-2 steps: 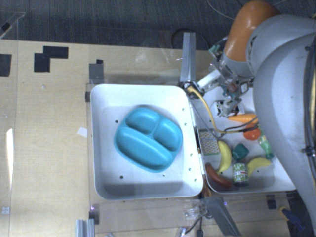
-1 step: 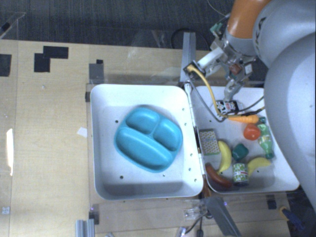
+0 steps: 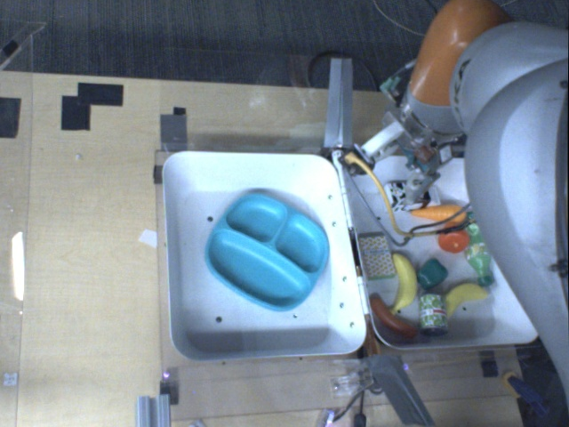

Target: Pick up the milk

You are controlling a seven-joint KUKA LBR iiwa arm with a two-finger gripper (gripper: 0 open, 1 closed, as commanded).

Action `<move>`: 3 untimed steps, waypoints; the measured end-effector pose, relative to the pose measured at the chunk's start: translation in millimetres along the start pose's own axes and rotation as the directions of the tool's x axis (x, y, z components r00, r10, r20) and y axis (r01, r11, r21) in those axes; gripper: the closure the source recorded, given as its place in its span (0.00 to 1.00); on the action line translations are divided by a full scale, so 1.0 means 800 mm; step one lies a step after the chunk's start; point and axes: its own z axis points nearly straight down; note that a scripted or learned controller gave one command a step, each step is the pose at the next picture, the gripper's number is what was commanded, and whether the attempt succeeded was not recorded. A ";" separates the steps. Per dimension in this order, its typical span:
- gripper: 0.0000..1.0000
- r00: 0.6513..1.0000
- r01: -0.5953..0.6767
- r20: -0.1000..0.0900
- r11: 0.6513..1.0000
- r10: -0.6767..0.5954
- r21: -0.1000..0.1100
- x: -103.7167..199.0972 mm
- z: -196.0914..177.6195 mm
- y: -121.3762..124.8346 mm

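Two shallow white bins sit side by side on the pale wooden tabletop (image 3: 89, 265). The left bin (image 3: 187, 327) holds a blue divided plate (image 3: 267, 249) with three compartments, lying a little toward its upper right. The right bin (image 3: 507, 323) carries a cluster of small things: a yellow banana (image 3: 404, 280) standing roughly on end, a second banana (image 3: 464, 297) further right, a dark brown sausage-like piece (image 3: 391, 318) along the near wall, a small green-labelled can (image 3: 433, 312), a teal block (image 3: 433, 272), a speckled sponge-like square (image 3: 376, 256), an orange carrot (image 3: 437, 212), a red piece (image 3: 453, 241) just below it, and a green object (image 3: 478, 258) at the arm's edge.

The grey arm (image 3: 516, 149) — its orange band (image 3: 449, 47) high in the view — reaches in from the right over the far part of the right bin. Its pincer (image 3: 420, 181) hangs just above the carrot; whether it is open or closed cannot be told. A small white, dark-marked item (image 3: 400, 194) lies right under the pincer, beside the carrot — it may be the milk, though it is too small to be sure. A yellow cable (image 3: 382, 198) loops nearby.
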 end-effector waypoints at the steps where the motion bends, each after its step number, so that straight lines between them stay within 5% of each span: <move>1: 0.00 0.993 0.119 0.002 0.993 -0.119 0.002 -0.044 0.129 0.079; 2: 0.00 0.998 -0.055 -0.002 0.999 0.055 -0.001 -0.077 0.007 0.018; 3: 0.00 0.997 -0.074 -0.002 0.997 0.074 -0.002 -0.060 0.073 0.080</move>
